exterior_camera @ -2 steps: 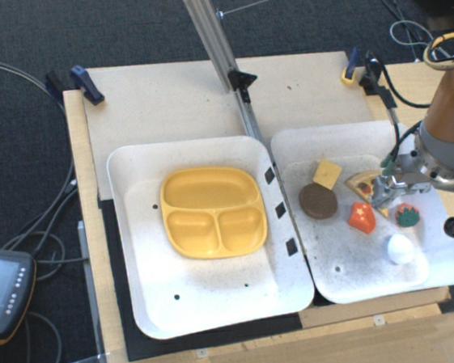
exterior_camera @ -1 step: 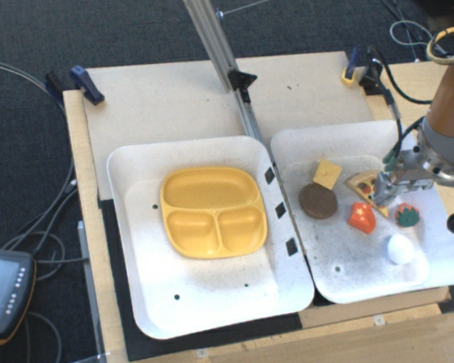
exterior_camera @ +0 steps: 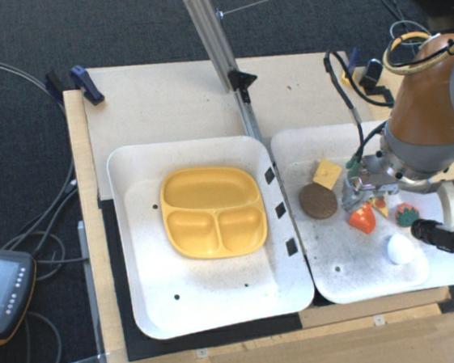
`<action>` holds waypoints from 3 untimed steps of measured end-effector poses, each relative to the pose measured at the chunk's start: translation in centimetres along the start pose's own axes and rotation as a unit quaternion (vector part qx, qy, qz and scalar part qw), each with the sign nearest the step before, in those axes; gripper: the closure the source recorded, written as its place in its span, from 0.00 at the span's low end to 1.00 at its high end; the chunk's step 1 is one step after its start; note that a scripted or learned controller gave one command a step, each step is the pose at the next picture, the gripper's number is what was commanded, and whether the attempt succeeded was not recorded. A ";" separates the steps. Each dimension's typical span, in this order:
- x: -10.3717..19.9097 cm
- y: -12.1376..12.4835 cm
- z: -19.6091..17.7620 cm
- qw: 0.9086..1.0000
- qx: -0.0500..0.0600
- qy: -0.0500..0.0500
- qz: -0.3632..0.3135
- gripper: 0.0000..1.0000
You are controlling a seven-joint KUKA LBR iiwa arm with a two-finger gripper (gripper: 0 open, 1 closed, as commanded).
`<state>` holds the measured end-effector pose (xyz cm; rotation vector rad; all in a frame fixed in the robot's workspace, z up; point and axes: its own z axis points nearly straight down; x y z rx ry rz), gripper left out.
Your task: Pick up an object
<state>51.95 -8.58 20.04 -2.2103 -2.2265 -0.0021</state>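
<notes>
Where the arm (exterior_camera: pixel 430 105) reaches in from the right of the frame, you see its pincer (exterior_camera: pixel 362 195) low over the right bin (exterior_camera: pixel 336 282), at the middle of that bin and just above an orange-red toy piece (exterior_camera: pixel 362 220). You cannot tell from this slanted view whether the pincer is released or clenched, and nothing can be seen gripped in it. The orange-red piece lies on the bin floor right under the pincer's tip. To its left in the frame you have a brown round disc (exterior_camera: pixel 319 201), and touching the disc's upper right edge is a yellow block (exterior_camera: pixel 326 175), tilted on a corner. To the right of the orange-red piece sits a small red strawberry-like piece with a green top (exterior_camera: pixel 407 215), and lower in the frame, near the bin's lower right corner, a white rounded object (exterior_camera: pixel 399 248). A black part on the arm's lower side (exterior_camera: pixel 435 233) hangs just beside that white object. In the left bin (exterior_camera: pixel 144 308), at the centre of the frame, a yellow divided tray (exterior_camera: pixel 212 211) lies flat, with one wide compartment at the top and two smaller ones below it. Both bins rest side by side on the pale counter (exterior_camera: pixel 161 103), and a metal post (exterior_camera: pixel 207 24) rises from the counter's upper middle.
</notes>
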 end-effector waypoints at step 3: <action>17.4 1.5 -2.0 1.000 -0.001 0.000 -0.001 1.00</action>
